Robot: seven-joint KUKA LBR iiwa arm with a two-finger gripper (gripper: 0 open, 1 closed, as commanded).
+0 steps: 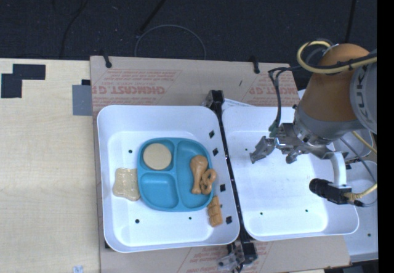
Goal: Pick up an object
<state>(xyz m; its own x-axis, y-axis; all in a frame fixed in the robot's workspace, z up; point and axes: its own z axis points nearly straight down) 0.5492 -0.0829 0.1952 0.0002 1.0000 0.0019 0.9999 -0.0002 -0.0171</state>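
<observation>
The left bin [117, 228] holds a blue divided plate [167, 191]. On the plate lie a round tan disc [157, 156] and a tan, twisted pretzel-like piece [202, 174]. A pale toast-like slice [126, 183] rests against the plate's left edge. A small tan lump [214, 211] sits by the plate's lower right corner. My gripper [275, 152] hangs over the left half of the right bin [289, 222], well apart from all these objects. Its fingers are spread open and nothing is between them.
A black divider [225, 167] with clips runs between the two bins. A black cylindrical fitting with cables [327, 190] hangs from the arm over the right bin's right side. Brown cardboard [160, 84] lies under the bins; a pale wooden bench top [43, 173] is to the left.
</observation>
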